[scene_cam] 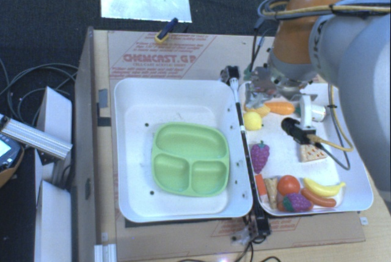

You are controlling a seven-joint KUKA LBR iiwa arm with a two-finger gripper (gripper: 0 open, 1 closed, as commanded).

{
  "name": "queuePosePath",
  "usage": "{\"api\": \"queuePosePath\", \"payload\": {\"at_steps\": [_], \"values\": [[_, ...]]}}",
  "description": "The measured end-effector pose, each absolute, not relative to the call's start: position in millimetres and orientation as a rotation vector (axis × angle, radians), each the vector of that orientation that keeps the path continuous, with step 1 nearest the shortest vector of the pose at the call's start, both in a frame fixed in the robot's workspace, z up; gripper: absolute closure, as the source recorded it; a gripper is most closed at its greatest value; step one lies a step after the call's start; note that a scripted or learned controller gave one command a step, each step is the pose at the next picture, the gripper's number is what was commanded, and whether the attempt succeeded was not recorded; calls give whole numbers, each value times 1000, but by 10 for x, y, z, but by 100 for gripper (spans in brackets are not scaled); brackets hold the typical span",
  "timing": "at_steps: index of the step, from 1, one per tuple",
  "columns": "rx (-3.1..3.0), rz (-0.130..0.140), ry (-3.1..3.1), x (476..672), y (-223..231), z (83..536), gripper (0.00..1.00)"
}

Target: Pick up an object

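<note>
My gripper hangs low over the far left corner of the right bin, under the arm's orange band. Just below it lie a yellow lemon and an orange carrot, both very close to the gripper. A purple grape bunch lies further toward the front. I see nothing lifted off the bin floor.
The left bin holds a green divided plate. In the right bin's front are a tomato, a banana, a sausage, more grapes and a pizza slice. A cable trails across the bin.
</note>
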State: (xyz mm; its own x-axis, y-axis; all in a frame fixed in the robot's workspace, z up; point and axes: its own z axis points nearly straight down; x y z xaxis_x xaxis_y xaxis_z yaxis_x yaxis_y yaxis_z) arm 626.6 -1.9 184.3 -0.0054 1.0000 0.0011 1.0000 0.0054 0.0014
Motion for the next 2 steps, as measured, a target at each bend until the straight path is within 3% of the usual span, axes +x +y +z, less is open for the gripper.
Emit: {"api": "queuePosePath", "payload": {"at_steps": [1, 2], "values": [[2218, 3, 2222, 6210, -202, 2000, 100], [2218, 1, 2221, 5585, -657, 2311, 100]]}}
